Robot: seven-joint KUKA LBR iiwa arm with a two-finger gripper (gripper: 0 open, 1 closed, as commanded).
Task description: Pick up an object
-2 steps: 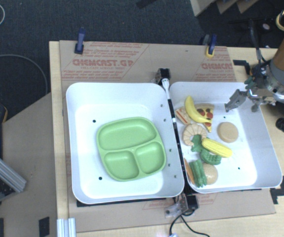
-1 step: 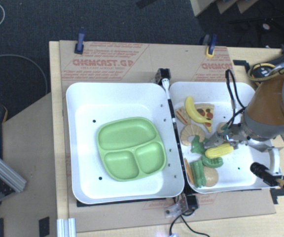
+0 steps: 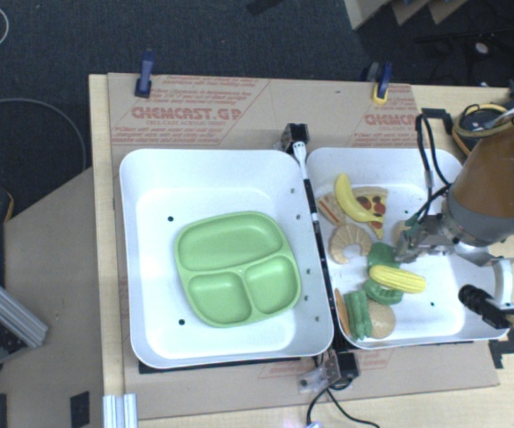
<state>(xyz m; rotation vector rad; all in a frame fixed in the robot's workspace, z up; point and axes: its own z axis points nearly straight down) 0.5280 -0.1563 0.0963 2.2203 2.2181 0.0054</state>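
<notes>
Toys crowd the right bin [image 3: 435,324], bunched along its nine-o'clock side. A banana [image 3: 353,201] lies at the pile's twelve o'clock, resting over a pizza slice [image 3: 377,205]; a hot dog [image 3: 330,209] sits just at nine o'clock of the banana, hard against the bin wall. Below them lies a tan croissant [image 3: 348,243]. At six o'clock of that, a corn cob [image 3: 396,280] lies across a green vegetable piece [image 3: 380,259], and under the corn a green bean pod [image 3: 358,311] touches a round beige bread piece [image 3: 380,320].

The left bin [image 3: 145,239] holds a green divided tray [image 3: 236,267], well apart from the pile, with the bins' shared rims between them.

The arm [image 3: 498,190] reaches in from three o'clock, its grey wrist low over the right bin. The gripper [image 3: 411,239] sits at the pile's three-o'clock edge, just at two o'clock of the green vegetable piece and at twelve o'clock of the corn cob, very near both. Whether its tip touches either piece cannot be told. Nothing shows plainly whether it is released or clenched, so its state cannot be told. The croissant lies at nine o'clock of the gripper, the banana at eleven o'clock, both a little apart from it.
</notes>
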